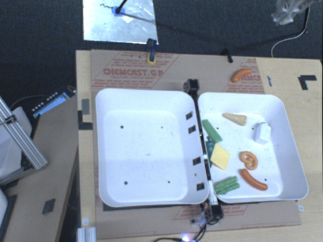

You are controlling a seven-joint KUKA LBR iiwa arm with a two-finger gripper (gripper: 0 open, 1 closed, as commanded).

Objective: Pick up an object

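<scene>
You: nothing picked yet, whole grasp left. Gripper (290, 6) parked at 1 o'clock, well off bins; can't tell its state. Candidates wait in right bin (290, 135): cheese wedge (220, 157), pretzel (248, 160), sausage (253, 180), cone (235, 118).

The right bin (282, 110) holds a cone (235, 118) at twelve o'clock, a white block (261, 132) at two, a pretzel (248, 160) and a sausage (253, 179) at five, green beans (225, 185) at seven, a yellow cheese slice (220, 157) and a green pod (211, 130) at nine.
</scene>
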